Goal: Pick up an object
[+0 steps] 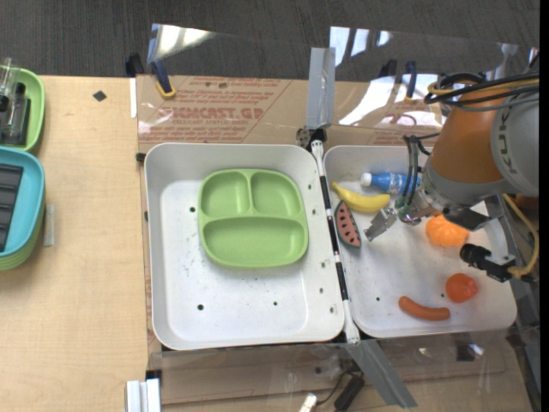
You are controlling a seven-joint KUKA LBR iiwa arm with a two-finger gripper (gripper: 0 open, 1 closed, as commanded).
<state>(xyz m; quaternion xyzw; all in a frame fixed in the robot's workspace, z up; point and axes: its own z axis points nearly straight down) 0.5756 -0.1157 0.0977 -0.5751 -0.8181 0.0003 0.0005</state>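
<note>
My gripper (383, 222) hangs low over the right bin (386, 303), just below the yellow banana (361, 199) and right of the watermelon slice (346, 225). A small water bottle (383, 179) lies behind the banana. An orange fruit (447, 231) sits under the arm's wrist, a red tomato (461, 287) lies further front right, and a sausage (423, 309) rests near the front wall. I see nothing between the fingers.
The left bin (171, 316) holds a green divided plate (253, 218). Teal and green trays (19, 196) stack at the bench's far left. A cardboard sheet (223, 106) lies behind the bins.
</note>
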